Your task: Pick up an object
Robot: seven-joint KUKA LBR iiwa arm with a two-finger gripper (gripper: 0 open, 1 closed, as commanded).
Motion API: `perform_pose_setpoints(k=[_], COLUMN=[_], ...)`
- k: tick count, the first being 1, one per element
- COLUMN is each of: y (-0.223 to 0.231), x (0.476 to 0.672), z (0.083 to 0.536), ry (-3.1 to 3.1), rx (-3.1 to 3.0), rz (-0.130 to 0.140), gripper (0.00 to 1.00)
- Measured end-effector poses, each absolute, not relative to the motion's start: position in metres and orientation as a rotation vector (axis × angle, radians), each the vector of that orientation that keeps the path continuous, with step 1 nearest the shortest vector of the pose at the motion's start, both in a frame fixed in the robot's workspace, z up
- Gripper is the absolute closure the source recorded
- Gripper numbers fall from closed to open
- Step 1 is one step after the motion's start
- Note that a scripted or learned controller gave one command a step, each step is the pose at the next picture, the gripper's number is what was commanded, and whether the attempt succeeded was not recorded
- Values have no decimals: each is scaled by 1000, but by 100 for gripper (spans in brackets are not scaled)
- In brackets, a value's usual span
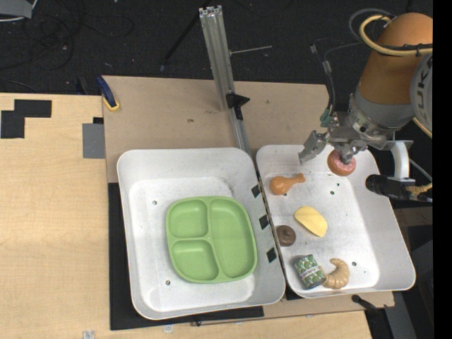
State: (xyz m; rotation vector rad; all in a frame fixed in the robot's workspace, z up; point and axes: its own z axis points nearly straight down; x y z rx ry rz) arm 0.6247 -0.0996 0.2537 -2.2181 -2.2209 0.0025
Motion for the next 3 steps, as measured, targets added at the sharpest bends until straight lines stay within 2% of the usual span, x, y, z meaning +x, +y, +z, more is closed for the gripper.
perform_pose_setpoints(k=[1,3], y=[-98,-101], x=[613,617], z=[201,97], ry=[-2217,-2217], rx=[-2216,-2219], rz=[9,7], gripper=[0,0])
